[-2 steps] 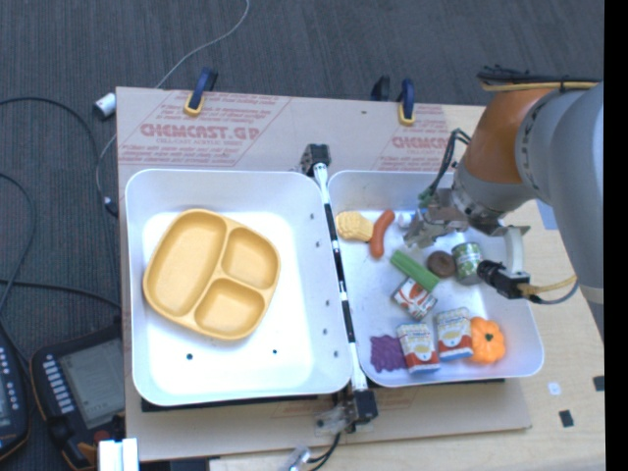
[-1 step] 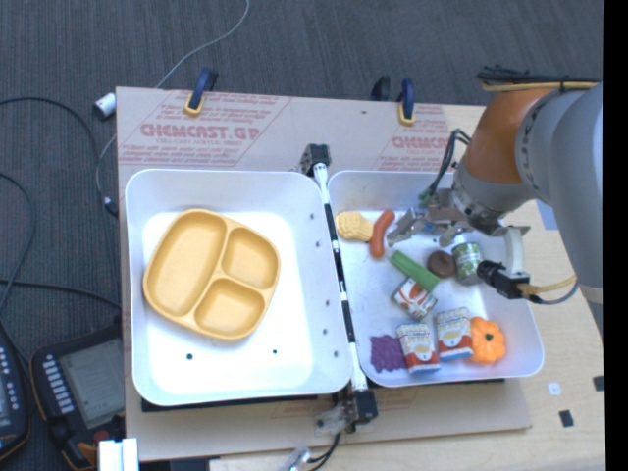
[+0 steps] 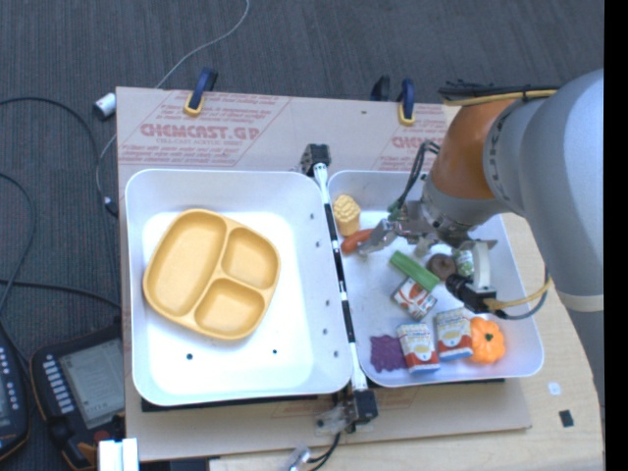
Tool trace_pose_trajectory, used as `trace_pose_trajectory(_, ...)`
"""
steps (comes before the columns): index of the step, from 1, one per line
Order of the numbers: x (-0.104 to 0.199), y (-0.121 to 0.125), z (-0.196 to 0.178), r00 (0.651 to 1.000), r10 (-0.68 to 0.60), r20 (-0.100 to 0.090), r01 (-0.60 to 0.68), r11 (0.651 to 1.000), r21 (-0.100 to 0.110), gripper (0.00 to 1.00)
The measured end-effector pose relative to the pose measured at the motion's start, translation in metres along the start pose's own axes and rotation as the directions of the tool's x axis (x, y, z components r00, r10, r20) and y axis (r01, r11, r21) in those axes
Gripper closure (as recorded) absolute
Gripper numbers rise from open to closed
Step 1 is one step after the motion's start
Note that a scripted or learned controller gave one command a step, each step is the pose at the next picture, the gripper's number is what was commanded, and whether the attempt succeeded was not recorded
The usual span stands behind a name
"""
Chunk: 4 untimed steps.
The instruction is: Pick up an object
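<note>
The arm reached in from the right and its hand hung low over the upper left part of the right bin, close beside the divider between the two bins. Its metal fingers pointed left toward an orange carrot-like piece and the yellow corn cob just above it. Whether they were spread or closed could not be told — the wrist and its fittings crowded that spot — and nothing showed plainly between them.

The other candidates lay nearer the camera in the same bin: a green stick-shaped piece, a small tilted can, two small cartons side by side, a purple bunch of grapes and an orange pumpkin in the lower right corner. The left bin held a yellow divided plate.

By the look of it, this was the reaching or closing step at the carrot piece, with no lift begun. The next move would call for a firm closure on that one item, clear of the corn and the bin wall, then a straight rise to prove the grip.
</note>
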<state>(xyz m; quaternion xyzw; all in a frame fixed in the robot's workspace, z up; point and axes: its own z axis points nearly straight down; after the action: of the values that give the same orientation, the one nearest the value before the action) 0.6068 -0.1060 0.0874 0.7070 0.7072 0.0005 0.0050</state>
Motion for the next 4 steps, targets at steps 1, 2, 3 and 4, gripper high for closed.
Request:
trace_pose_trajectory(1,0.001,0.001,-0.008,1.000,-0.001,-0.002,0.001,1.000,0.000,1.00)
trace_pose_trajectory(2,0.001,0.001,-0.008,1.000,-0.001,-0.002,0.001,1.000,0.001,0.00)
trace_pose_trajectory(3,0.001,-0.068,-0.001,1.000,0.000,-0.003,0.000,1.000,-0.004,0.00)
trace_pose_trajectory(4,0.001,-0.067,-0.009,1.000,-0.001,-0.004,0.001,1.000,-0.003,1.00)
